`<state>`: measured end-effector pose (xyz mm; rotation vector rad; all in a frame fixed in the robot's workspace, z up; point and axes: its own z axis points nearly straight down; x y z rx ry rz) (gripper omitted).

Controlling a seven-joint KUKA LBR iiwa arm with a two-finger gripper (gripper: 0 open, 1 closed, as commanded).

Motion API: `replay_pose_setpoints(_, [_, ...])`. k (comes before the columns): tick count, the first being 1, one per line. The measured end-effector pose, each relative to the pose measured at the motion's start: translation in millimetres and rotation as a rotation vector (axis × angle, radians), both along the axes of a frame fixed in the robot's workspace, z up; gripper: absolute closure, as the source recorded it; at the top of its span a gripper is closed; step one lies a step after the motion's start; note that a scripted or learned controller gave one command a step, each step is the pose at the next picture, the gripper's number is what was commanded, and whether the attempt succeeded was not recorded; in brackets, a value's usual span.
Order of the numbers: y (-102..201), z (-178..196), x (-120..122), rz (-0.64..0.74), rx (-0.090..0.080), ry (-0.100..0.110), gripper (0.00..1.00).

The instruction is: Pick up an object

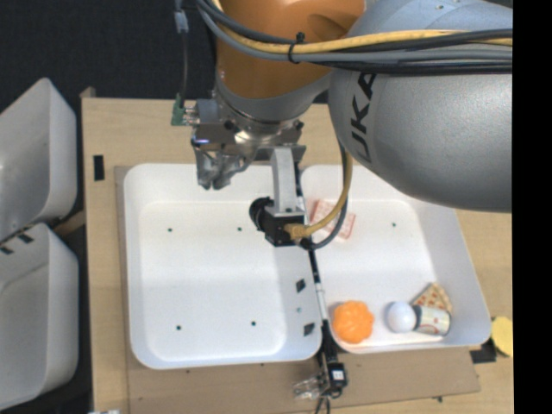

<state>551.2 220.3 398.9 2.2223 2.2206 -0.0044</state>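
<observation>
My gripper (216, 172) hangs over the back edge of the left bin (147, 257), near its middle, with nothing visibly in it. The right bin (388, 240) holds the objects. An orange ball (353, 320) lies at its front left corner. Beside it to the right sits a white ball (399, 316), touching a small pale cup (433, 321) lying on its side. A triangular patterned piece (432, 297) rests just behind the cup. A pink and white packet (336, 221) lies near the back left of the right bin, partly hidden by the arm's hardware.
The arm's large orange and grey body (345, 50) covers the back of both bins. A yellow thing (503, 335) lies on the bench outside the right bin's front right corner. White blocks (30, 231) stand left of the bench.
</observation>
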Motion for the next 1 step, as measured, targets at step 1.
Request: replay_pose_setpoints(1, [1.1,75.4,38.7,0.000,0.004,-0.009,1.00])
